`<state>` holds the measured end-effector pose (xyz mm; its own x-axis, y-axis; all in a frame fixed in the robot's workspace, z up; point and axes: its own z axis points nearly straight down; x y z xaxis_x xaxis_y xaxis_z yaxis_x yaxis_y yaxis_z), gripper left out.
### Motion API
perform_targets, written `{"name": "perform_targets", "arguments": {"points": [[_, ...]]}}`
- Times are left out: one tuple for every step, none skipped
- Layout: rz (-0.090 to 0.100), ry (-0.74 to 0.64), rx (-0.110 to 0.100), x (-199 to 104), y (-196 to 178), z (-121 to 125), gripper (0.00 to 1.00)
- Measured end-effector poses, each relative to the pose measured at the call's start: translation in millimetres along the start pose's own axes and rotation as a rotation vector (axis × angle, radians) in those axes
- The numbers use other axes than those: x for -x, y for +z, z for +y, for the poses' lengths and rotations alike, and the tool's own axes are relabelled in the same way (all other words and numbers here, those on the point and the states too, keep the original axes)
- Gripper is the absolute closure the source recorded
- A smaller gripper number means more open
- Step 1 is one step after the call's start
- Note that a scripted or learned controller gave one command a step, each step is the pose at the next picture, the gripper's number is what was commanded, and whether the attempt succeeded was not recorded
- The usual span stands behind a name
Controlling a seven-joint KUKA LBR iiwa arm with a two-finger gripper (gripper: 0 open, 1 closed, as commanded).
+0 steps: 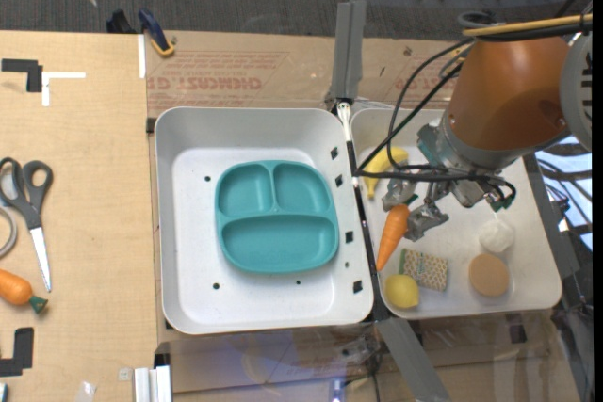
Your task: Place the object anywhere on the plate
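A teal plate (278, 217) with three compartments lies in the middle of the left bin (171, 202), with nothing on it. My gripper (427, 214) hangs low over the right bin (539, 282), just right of the upper end of an orange carrot (391, 236). The carrot lies slanted along that bin's left wall. A yellow banana (384, 164) lies behind the gripper. Nothing is visibly held. The arm's orange band (509, 99) covers the back of the right bin.
In the right bin's front part sit a yellow lemon (402, 291), a speckled green block (426, 270), a tan ball (489, 277) and a white lump (497, 235). Scissors (28, 202) and another carrot (14, 289) lie on the wooden bench at left.
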<state>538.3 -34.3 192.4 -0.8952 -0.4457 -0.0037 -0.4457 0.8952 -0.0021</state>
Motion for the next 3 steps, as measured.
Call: {"name": "perform_targets", "arguments": {"points": [[-0.001,-0.311,0.003,75,1,56,1.00],[-0.002,-0.435,0.003,100,-55,98,1.00],[-0.001,-0.435,0.003,100,-55,98,0.00]]}}
